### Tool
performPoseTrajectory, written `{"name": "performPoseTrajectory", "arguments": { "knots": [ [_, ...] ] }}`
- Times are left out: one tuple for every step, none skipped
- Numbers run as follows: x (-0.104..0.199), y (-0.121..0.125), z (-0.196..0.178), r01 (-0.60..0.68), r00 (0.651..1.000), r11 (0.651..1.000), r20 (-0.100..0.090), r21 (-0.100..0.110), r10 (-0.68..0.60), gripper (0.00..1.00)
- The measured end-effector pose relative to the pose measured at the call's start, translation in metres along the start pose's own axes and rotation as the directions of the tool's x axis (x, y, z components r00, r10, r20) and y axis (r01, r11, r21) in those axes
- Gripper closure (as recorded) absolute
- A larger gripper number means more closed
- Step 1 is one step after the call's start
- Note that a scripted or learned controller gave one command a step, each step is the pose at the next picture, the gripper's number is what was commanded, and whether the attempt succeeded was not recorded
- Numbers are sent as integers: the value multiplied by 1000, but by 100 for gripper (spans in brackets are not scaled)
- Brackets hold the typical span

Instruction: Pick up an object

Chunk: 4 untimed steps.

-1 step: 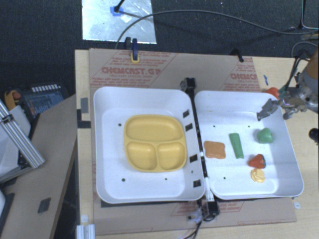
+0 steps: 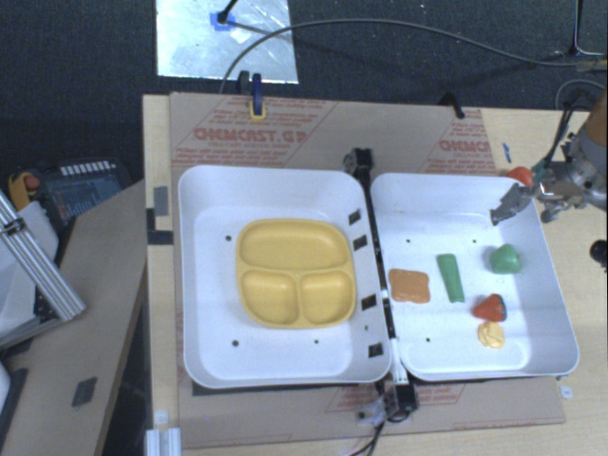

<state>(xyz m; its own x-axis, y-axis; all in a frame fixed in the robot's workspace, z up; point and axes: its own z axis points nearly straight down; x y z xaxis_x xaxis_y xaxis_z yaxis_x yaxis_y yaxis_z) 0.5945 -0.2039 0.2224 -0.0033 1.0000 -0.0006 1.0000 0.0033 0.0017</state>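
We hover our gripper (image 2: 518,200), grip unreadable, approaching; next we drop onto the green pepper (image 2: 504,258) just below.

A pale wooden worktop (image 2: 157,141) stands on dark speckled carpet (image 2: 76,55). A shiny metal sheet (image 2: 223,27) lies on the carpet beyond it, with a cable (image 2: 418,31) trailing across. At left sit a tan side table (image 2: 85,283) and an aluminium rail (image 2: 38,264)
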Motion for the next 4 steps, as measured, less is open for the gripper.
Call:
{"name": "performPoseTrajectory", "arguments": {
  "knots": [
    [0,-1,63,-2,1000,1000,-1,5,2,0],
    [6,1,106,1,1000,1000,-1,3,-1,0],
    [7,1,139,0,1000,1000,-1,2,0,0],
    [6,3,126,1,1000,1000,1,-3,-1,100]
  ]
}}
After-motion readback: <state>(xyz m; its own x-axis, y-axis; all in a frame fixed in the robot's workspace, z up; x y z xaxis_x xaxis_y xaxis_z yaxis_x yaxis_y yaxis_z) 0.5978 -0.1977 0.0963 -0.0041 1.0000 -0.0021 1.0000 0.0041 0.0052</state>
